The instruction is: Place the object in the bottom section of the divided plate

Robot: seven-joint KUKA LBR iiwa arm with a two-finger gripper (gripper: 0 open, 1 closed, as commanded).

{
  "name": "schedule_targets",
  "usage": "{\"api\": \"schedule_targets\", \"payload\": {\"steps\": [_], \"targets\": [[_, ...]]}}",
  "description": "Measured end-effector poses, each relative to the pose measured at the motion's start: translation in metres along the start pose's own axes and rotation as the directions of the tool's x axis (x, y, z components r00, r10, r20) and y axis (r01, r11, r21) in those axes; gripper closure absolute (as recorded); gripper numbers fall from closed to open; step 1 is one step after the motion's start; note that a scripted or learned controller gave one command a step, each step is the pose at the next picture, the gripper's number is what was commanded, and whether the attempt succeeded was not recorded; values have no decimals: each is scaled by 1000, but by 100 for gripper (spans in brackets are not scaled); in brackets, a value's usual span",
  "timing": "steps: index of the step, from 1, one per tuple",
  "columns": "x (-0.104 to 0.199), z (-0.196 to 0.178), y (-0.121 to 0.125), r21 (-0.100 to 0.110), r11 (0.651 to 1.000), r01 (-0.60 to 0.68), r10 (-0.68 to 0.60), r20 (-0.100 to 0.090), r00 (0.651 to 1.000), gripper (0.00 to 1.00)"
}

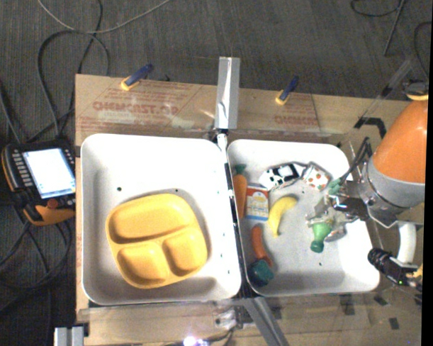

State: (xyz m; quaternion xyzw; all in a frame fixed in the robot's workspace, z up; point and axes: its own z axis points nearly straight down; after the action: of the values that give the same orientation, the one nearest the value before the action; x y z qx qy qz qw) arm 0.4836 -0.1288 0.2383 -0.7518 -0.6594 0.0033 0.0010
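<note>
The two-finger gripper [327, 216] is low over the right white bin [355, 269], toward its right side; arm enters from the right, orange band at the frame edge. Whether it is spread or pressed together cannot be read from this angle. A small green bottle-shaped toy [319, 238] lies directly under and just near of the gripper; contact between them cannot be confirmed.

Left of the gripper: a yellow plastic banana [279, 213], curved, lying on the bin floor. Farther left, a small white-and-red carton [256, 203], and against the left wall an orange plastic carrot [239, 192]. At the far side, a black-and-white patterned item [282, 174] and a white spotted item [315, 181]. Near left corner: a red-orange sausage-shaped toy [259, 242] touching a teal lump [261, 271].

The left white bin [95, 200] holds the yellow three-section divided plate [157, 237], well apart from the gripper.
</note>
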Motion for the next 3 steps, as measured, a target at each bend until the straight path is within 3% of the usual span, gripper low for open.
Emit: {"api": "schedule_targets", "payload": {"steps": [1,2,3], "targets": [[84,-18,20,-1,992,129,-129,-1,992,100],[153,56,62,-1,958,287,-287,-1,958,100],[215,56,62,-1,932,362,-362,0,932,100]]}}
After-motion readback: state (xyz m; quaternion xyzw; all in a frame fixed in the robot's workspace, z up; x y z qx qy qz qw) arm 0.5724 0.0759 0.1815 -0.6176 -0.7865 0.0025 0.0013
